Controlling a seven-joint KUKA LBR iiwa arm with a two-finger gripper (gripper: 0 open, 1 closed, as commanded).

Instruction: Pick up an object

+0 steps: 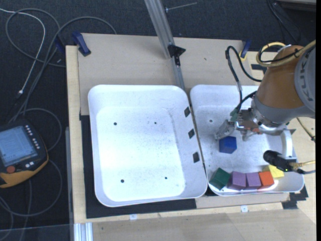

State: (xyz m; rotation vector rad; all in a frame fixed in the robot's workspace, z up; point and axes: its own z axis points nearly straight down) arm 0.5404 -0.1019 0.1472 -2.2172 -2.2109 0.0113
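Gripper [234,131] hovered in right bin [210,97], fingers spread, nothing between them. Blue cube [227,144] sat just below. Green block [219,178], purple blocks [246,179] lined front wall.

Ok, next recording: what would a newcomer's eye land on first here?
Probably the orange-banded arm reaching in from the right, its end effector poised just above a blue cube in the right bin. Next, the row of coloured blocks lined up along that bin's near edge.
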